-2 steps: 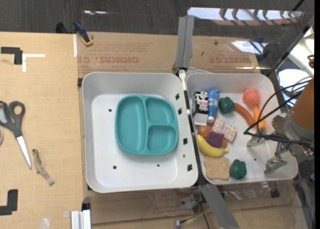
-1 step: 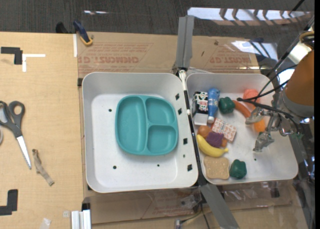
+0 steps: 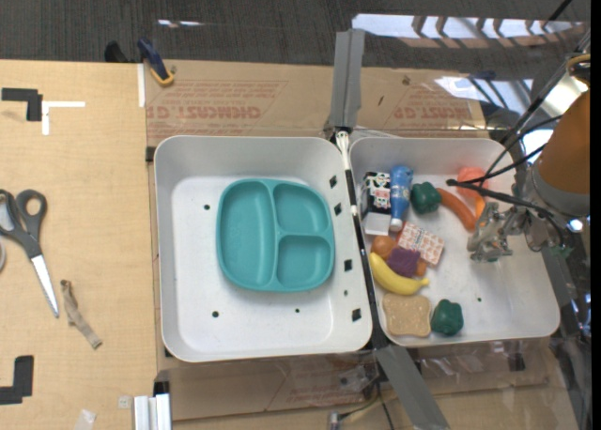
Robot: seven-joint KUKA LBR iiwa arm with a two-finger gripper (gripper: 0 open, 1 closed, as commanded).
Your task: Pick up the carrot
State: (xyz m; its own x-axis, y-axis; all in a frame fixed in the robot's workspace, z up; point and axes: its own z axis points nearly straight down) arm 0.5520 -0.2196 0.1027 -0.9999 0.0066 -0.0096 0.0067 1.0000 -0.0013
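Orange carrot [image 3: 459, 204] lies in the right bin [image 3: 526, 311], near its back wall, between a dark green vegetable [image 3: 425, 197] on one side and the gripper [image 3: 488, 242] on the other. I see the gripper just beside the carrot's nearer end, a little toward the bin's front; it is not around the carrot. Its metal parts blur together, so I cannot tell how it stands. From the right the arm [image 3: 568, 151] reaches over the bin's edge. A teal plate [image 3: 275, 234] rests in the left bin [image 3: 178, 259].
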